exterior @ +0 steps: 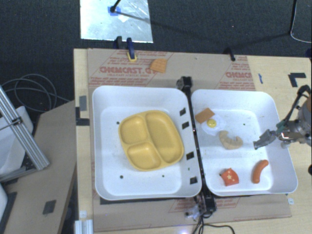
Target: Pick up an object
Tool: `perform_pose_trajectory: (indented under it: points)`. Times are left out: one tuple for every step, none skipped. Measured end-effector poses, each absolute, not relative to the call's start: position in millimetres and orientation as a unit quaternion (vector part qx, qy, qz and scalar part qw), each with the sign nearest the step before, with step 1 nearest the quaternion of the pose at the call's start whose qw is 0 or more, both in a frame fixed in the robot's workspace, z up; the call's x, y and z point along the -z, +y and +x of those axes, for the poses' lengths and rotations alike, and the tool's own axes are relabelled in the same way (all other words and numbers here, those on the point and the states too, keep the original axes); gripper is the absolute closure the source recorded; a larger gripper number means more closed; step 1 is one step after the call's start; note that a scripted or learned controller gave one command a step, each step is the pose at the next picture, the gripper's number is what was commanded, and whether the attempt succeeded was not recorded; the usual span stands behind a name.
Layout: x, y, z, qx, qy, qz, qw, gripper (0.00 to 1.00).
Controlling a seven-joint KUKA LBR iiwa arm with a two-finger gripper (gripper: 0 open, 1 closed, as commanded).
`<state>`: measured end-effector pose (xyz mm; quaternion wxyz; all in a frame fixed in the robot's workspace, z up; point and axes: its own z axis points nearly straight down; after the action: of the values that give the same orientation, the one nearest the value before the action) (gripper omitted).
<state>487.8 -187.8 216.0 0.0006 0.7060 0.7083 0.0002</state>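
On the left half of the bench, the left bin (105, 145) carries a yellow divided plate (151, 140) with three compartments, lying slightly askew near the bin's middle. Behind both bins, cardboard sheets (126, 68) lie flat on the bench, printed in red with the word "CHEMCAST" beside further lettering too small to read; a blue and yellow clamp (130, 50) grips the far edge of the cardboard, and a small tan cracker-like piece (158, 65) lies on it just right of the printing. In the right bin (248, 101), near its left wall, an orange toast-like slab (204, 115) touches a toy fried egg (211, 124), white with a yellow yolk. Just right of the egg and toward the bin's middle rests a beige, curled pastry-like piece (230, 141). Near the front edge sit a small red wedge-shaped toy (229, 177) and, to its right, an orange sausage (260, 171) standing on a slant. The gripper (263, 140) hangs above the right bin's right side, near the pastry piece but apart from it, with nothing between its fingers, which appear narrowly set.
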Motion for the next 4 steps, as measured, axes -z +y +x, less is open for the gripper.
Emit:
perform_pose_trajectory:
  points:
    - [-336.2,-208.1,487.4,-0.002,0.709,0.706,0.006,0.0]
    - [-179.6,-158.9,486.0,0.0007,0.71,0.704,-0.004,0.0]
    - [-406.3,-113.7,488.4,-0.0063,0.711,0.703,0.008,0.0]
    - [-244.0,-68.4,486.3,0.0015,0.709,0.706,-0.003,0.0]
